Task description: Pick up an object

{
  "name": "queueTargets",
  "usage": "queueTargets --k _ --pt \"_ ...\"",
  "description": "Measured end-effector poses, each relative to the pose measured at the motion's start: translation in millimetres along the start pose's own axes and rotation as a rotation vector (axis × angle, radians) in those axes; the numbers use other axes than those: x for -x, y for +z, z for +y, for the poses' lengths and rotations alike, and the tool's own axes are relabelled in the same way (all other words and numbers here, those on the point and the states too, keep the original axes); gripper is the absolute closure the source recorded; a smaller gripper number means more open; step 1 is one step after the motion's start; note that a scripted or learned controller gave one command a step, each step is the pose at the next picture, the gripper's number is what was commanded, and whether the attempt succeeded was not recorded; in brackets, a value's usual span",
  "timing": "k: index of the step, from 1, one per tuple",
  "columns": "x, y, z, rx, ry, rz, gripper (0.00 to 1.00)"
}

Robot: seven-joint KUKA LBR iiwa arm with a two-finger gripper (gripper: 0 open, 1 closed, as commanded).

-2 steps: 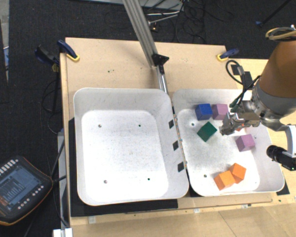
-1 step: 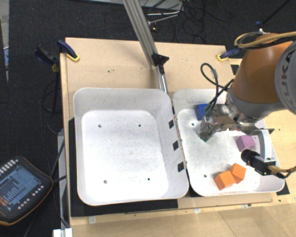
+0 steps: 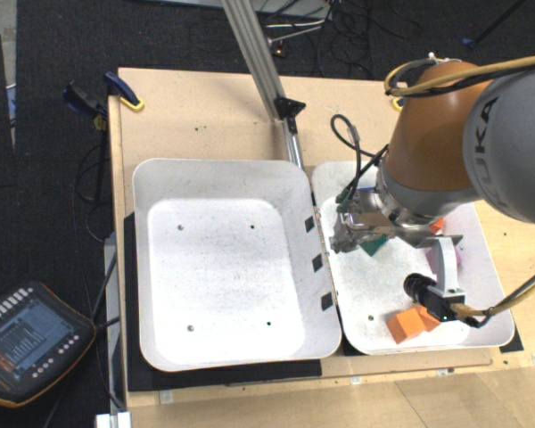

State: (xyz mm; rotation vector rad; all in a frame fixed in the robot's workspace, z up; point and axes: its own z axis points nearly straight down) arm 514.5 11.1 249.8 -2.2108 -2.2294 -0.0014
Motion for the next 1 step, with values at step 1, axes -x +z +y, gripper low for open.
queueTargets --k 1 --pt "-51.5 15.5 7.7 -0.002 0.001 0.0 1.0"
